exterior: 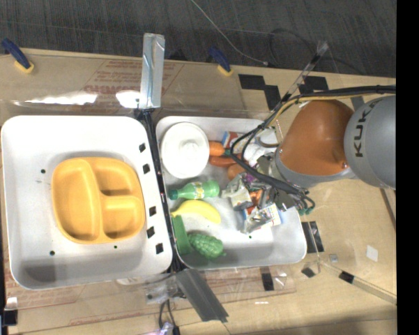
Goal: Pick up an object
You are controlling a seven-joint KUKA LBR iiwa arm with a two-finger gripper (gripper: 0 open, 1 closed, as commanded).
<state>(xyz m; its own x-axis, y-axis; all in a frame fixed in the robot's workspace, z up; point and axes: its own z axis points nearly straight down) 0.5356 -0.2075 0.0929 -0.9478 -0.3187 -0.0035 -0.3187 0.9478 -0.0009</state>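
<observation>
Green bumpy toy: a knobbly green plastic vegetable [205, 246] lies at the near edge of the right white bin [291, 246], touching a green strip along the divider. It looks light and stiff; the bumps should give the pads some purchase across its short width.

Yellow banana: a smooth yellow plastic banana [199, 211] sits just behind it. Probably light but slick and curved, so best taken across the middle.

Green bottle: a small green plastic bottle with a pale cap [196, 190] lies on its side beside the banana. Round and likely to roll; grasp across the body.

Gripper: the grey arm's two-finger gripper [254, 199] is down in the right bin among small mixed items and cables; I cannot tell how the jaws stand or whether anything is held.

White bowl: a round white bowl [185, 148] stands toward the far left corner of that bin. Stiff, wide, best pinched at the rim.

Orange piece: an orange carrot-like toy [219, 149] lies just beside the bowl.

Yellow tray: a yellow divided plastic tray [97, 199] rests in the left white bin [28, 138], well apart from the gripper.
</observation>
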